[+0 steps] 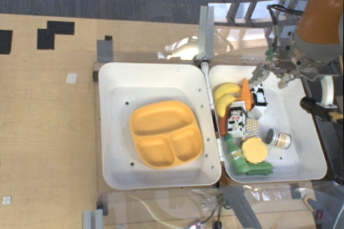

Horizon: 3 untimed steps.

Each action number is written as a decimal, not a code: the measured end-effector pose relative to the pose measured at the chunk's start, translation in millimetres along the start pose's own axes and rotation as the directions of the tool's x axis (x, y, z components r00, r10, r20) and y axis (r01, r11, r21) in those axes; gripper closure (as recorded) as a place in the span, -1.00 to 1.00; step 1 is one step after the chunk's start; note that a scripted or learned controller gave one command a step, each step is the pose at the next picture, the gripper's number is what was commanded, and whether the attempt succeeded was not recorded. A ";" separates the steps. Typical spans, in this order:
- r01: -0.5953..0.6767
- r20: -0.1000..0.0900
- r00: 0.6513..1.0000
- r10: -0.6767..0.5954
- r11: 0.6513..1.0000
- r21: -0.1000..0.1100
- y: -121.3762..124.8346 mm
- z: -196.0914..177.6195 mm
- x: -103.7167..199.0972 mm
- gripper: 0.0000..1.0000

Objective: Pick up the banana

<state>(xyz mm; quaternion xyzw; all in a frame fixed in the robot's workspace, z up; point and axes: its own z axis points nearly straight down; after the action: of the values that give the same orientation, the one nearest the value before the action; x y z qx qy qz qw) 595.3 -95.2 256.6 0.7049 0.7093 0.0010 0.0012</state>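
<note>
The gripper [271, 73] hangs over the far part of the right bin [312, 166], its two thin fingers [260, 73] spread apart with nothing between them. Just below and left of the fingertips sits a small black-and-white object [259, 96], and beside that an orange carrot [245, 94] lies lengthwise, between the fingers and the banana [226, 97]. The banana lies left of the fingers, against the bin's left wall, as two yellow curves one above the other, touching the carrot on its right side. Nearer the camera from the banana stands a cow-patterned carton [236, 120] with a checkered piece [251, 127] beside it, crowding the banana's lower end. Further down are a yellow round cracker-like disc [254, 150] resting on a green bottle [244, 161], and to their right a small tin can [280, 140] lying on its side. Well to the left of everything, the left bin [115, 169] holds an orange divided plate [165, 134].
</note>
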 end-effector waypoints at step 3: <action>-0.157 0.001 0.988 0.157 0.987 -0.036 44.0 139.4 -4.2 -1.00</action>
<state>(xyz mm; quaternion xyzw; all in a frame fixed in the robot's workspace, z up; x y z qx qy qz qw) 639.8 -99.2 117.3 0.7585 0.6514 0.0123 0.0151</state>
